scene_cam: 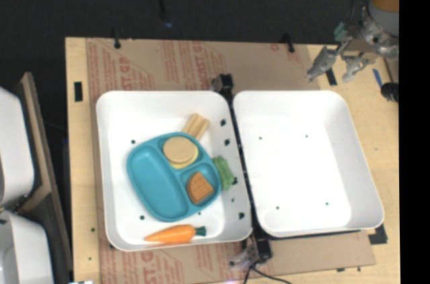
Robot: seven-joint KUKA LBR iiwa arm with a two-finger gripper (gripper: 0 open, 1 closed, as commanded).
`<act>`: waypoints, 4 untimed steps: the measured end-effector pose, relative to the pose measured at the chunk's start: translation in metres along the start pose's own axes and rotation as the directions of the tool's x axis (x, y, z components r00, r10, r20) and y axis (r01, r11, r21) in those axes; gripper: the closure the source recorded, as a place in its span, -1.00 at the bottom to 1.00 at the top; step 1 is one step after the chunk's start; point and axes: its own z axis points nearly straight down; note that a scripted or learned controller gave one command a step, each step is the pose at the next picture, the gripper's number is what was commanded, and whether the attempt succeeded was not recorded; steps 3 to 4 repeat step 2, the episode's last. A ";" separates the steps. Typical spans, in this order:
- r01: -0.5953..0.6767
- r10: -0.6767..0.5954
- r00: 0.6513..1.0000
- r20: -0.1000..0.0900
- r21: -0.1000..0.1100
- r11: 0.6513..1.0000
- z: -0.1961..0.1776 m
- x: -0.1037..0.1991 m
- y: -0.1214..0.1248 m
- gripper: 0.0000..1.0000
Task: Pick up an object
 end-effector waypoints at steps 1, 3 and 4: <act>-0.002 0.002 1.000 -0.002 0.011 1.000 0.136 -0.031 0.016 -1.00; 0.000 0.000 1.000 -0.001 0.004 1.000 0.195 -0.037 0.018 -1.00; 0.000 0.000 1.000 -0.001 0.004 1.000 0.195 -0.037 0.018 -1.00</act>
